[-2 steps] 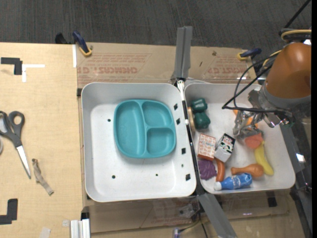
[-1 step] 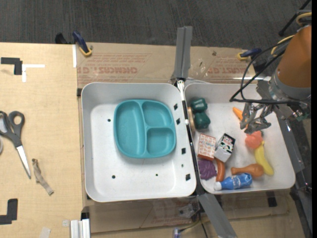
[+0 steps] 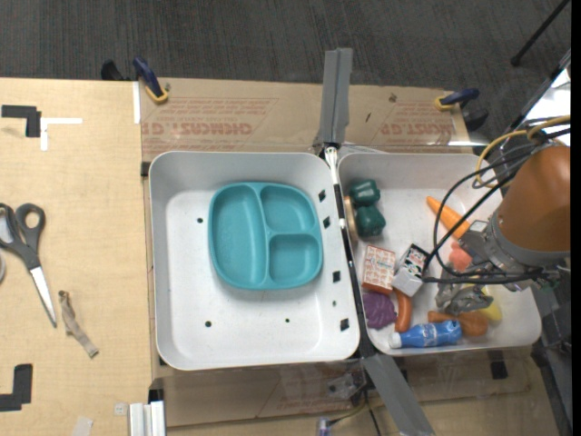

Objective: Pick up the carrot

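The carrot (image 3: 448, 216), orange and tapered, lies slanted in the right bin (image 3: 399, 163), towards its far right. My gripper (image 3: 465, 289) hangs low over the near right corner of that bin, under the arm's orange band (image 3: 543, 198) and a tangle of cables. It is nearer to me than the carrot, above a small orange piece (image 3: 457, 316) and a yellow one (image 3: 491, 312). The arm hides the carrot's right end.
The right bin also holds a green toy (image 3: 367, 207), a red-and-white box (image 3: 379, 268), a small carton (image 3: 413, 263), a purple piece (image 3: 379, 309), an orange stick (image 3: 404, 311) and a blue bottle (image 3: 431, 335). A teal divided plate (image 3: 266, 234) lies in the left bin (image 3: 182, 334). Scissors (image 3: 27, 243) lie on the bench.
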Tool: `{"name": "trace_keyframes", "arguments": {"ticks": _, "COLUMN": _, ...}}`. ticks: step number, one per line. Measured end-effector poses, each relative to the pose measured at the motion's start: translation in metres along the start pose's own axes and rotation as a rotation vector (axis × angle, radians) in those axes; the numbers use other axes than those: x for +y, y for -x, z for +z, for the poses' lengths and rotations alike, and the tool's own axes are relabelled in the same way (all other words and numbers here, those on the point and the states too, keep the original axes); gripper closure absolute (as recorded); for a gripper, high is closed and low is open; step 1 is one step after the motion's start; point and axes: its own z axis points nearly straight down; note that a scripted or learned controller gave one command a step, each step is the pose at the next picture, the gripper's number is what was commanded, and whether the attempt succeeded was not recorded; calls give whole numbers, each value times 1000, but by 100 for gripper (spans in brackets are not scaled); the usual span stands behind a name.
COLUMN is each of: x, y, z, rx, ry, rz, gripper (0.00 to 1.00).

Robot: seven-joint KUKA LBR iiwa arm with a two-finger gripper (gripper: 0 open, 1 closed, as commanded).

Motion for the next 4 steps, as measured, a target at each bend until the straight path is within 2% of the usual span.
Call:
{"name": "trace_keyframes", "arguments": {"ticks": 1, "x": 0, "y": 1, "z": 0, "rx": -1, "ry": -1, "rz": -1, "gripper": 0}}
{"name": "trace_keyframes", "arguments": {"ticks": 2, "x": -49, "y": -14, "z": -1, "rx": -2, "ry": -4, "rz": 500, "gripper": 0}}
{"name": "trace_keyframes", "arguments": {"ticks": 3, "x": -73, "y": 12, "z": -2, "rx": -3, "ry": -4, "rz": 467, "gripper": 0}}
{"name": "trace_keyframes", "arguments": {"ticks": 4, "x": -116, "y": 80, "z": -2, "rx": -4, "ry": -4, "rz": 461, "gripper": 0}}
